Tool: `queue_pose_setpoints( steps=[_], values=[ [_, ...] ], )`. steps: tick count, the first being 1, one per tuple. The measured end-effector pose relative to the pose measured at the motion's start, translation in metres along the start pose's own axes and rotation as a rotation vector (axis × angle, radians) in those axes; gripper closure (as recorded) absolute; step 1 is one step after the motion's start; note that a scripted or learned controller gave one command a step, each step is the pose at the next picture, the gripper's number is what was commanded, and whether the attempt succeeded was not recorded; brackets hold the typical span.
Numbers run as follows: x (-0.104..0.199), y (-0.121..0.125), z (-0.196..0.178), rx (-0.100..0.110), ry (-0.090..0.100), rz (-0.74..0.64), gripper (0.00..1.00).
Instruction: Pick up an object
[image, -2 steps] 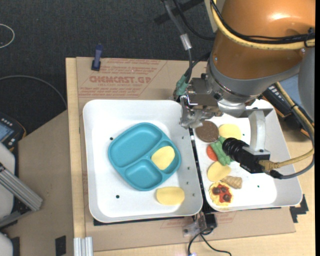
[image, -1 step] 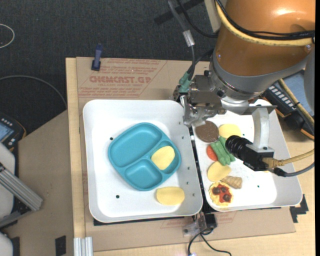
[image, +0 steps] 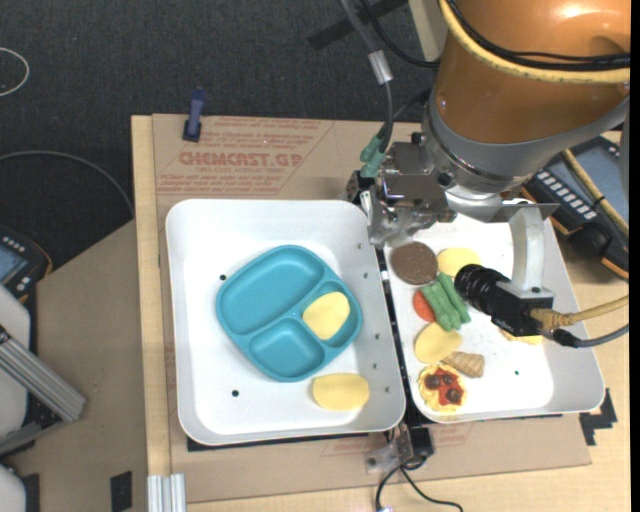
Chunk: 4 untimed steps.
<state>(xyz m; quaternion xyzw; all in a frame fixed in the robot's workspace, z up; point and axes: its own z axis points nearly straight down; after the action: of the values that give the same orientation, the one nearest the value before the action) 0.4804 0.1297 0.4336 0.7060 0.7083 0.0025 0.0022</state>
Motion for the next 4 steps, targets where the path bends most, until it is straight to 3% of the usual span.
queue_pose_setpoints(
  steps=[1, 2, 3, 4],
  values=[
    [0.03, 0.0, -0.087, -0.005, 0.004, -0.001, 1.0],
    [-0.031, -0.004, 0.093, 0.025, -0.006, 0.011, 1.0],
    [-0.09, 0.07, 0.213, 0.018, -0.005, 0.011, 1.0],
    [-0.105, 0.022, 0.121, -0.001, 0.0, 0.006, 1.0]
  ],
)
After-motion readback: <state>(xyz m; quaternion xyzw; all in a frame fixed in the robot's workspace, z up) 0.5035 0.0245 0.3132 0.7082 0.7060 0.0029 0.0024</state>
